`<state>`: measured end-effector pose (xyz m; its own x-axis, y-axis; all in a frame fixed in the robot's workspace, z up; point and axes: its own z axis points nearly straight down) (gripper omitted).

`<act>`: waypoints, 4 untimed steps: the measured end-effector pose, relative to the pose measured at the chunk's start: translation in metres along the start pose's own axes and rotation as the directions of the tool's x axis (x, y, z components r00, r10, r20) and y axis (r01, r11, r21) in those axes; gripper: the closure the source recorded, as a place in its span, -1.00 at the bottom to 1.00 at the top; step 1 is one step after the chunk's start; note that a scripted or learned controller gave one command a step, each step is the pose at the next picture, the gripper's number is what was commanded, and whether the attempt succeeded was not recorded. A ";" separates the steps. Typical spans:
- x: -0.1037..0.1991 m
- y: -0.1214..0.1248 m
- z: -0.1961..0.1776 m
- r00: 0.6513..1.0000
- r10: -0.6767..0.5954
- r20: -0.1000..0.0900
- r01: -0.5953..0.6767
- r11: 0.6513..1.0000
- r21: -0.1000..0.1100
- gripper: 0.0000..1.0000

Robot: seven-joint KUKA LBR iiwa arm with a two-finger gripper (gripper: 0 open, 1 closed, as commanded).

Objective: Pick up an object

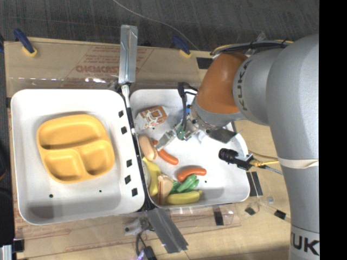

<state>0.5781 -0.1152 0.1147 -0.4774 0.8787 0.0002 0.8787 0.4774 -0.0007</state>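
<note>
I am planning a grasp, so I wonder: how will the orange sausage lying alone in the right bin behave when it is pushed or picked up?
The orange sausage looks round and smooth, so it probably rolls sideways if pushed and may slip. It seems small and probably light.

The end effector (174, 134) hangs low inside the right bin (230, 183), just above a hot dog (147, 147) and an orange carrot (167, 156); its finger state cannot be made out. Toward the bin's near edge lie a red sausage (191, 171), a green pepper (186, 184) and a banana (183, 198). The left bin (32, 199) holds 1 yellow divided tray (76, 147).
</note>
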 end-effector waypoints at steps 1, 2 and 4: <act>0.028 -0.026 0.003 0.997 -0.081 -0.003 0.081 0.997 0.002 -1.00; 0.035 -0.038 0.023 0.999 -0.038 0.002 0.038 0.999 -0.001 -1.00; -0.069 -0.013 0.022 1.000 0.014 0.001 -0.014 1.000 -0.001 -1.00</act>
<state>0.5990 -0.1819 0.0927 -0.4650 0.8853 -0.0010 0.8853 0.4650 0.0001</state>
